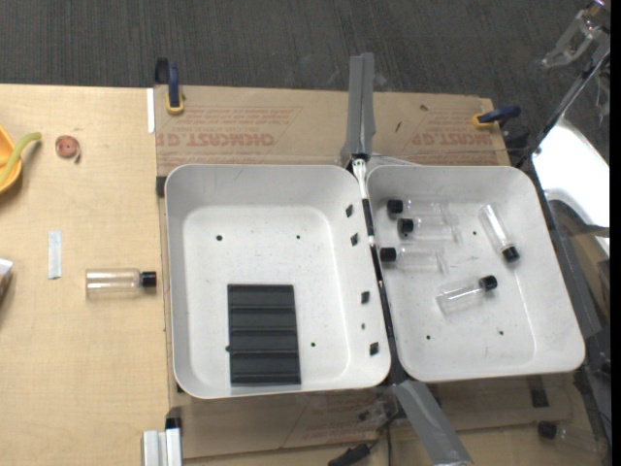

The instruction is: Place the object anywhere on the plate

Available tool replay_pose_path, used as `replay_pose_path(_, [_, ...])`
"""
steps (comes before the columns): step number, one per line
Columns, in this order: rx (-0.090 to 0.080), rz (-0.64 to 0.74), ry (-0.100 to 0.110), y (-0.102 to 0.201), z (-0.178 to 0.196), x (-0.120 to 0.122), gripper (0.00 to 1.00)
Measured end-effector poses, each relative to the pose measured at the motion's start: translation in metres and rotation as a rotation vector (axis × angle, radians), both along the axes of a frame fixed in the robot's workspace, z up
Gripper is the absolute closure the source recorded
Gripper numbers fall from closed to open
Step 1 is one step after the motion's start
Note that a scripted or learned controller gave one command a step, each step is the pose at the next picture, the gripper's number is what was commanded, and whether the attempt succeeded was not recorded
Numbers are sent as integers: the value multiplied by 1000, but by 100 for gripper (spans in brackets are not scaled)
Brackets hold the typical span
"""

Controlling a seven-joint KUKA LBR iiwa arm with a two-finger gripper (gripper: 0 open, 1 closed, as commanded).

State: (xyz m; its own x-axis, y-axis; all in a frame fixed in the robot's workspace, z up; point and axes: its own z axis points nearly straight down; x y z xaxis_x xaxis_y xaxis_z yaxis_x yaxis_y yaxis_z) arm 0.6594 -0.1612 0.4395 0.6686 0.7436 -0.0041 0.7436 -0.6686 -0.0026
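Two shallow white bins sit side by side on a sheet of brown cardboard (254, 129) printed with red lettering, and you look down on them at a slant. The left white bin (194, 212) holds the flat black ribbed rectangular plate (262, 335), which lies on the bin floor towards the near wall with nothing on it.

The right white bin (543, 260) holds five clear plastic vials with black caps, all lying on their sides. Three lie near the wall shared with the left bin, caps pointing towards it: the far vial (419, 207), the middle vial (432, 227) just beside it, and the nearer vial (415, 256). A fourth vial (495, 227) lies at a slant towards the bin's right side. The fifth vial (464, 295) lies nearest you, apart from the rest. None of them touches the plate.

You cannot tell how the gripper stands or whether it has hold of anything.

On the pale wooden bench top (87, 357) left of the bins lies a sixth clear vial with a black cap (116, 280), just beside the left bin's outer wall. Farther left are a small white strip (54, 255), a small reddish disc (66, 147) and a yellow object (10, 161) cut off by the edge. A grey metal bar (361, 105) runs back from where the bins meet.
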Motion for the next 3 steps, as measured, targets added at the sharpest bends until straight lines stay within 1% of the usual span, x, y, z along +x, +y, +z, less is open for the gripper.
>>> replay_pose_path(1, [0,-140,1,-52,0,-35,0])
replay_pose_path(2, [-1,-343,0,-2,0,-11,0])
replay_pose_path(3, [-1,-506,0,-62,1,-78,0])
